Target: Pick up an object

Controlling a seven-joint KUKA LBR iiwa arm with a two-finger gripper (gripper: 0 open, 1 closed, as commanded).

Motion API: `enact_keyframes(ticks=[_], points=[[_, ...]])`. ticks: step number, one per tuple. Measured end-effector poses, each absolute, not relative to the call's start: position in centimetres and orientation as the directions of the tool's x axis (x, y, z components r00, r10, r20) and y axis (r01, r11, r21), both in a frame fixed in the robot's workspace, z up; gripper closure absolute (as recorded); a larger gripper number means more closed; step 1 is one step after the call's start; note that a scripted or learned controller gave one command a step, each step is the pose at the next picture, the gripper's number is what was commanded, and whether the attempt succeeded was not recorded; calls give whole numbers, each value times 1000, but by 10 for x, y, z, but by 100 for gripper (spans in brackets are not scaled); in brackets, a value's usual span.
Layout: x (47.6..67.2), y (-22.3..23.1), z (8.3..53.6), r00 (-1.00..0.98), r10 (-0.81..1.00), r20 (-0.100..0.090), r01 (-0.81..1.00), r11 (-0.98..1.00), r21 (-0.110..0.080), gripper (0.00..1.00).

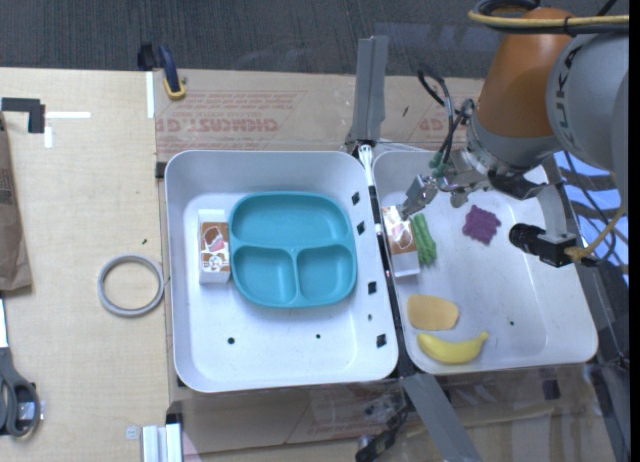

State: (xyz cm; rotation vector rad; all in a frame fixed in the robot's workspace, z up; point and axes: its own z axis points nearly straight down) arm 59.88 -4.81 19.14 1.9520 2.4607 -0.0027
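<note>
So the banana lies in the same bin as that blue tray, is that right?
Not quite. The camera view shows the banana in the right bin, next to a yellow piece. The blue tray lies in the left bin.

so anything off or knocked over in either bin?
Mostly tidy. One oddity: a small carton in the right bin leans up against the divider wall, next to the green vegetable, rather than lying flat. Nothing spilled or damaged.
</note>
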Motion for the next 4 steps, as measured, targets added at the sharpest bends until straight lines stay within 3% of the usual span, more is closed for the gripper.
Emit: enact_keyframes(ticks=[1,2,3,4], points=[[525,-71,191,-98,995,-1,995,98,-3,0],[579,-96,112,-254,967,-8,967,254,20,0],[588,-104,106,-124,992,0,992,124,25,0],[592,-102,106,-145,989,-6,989,145,23,0]])
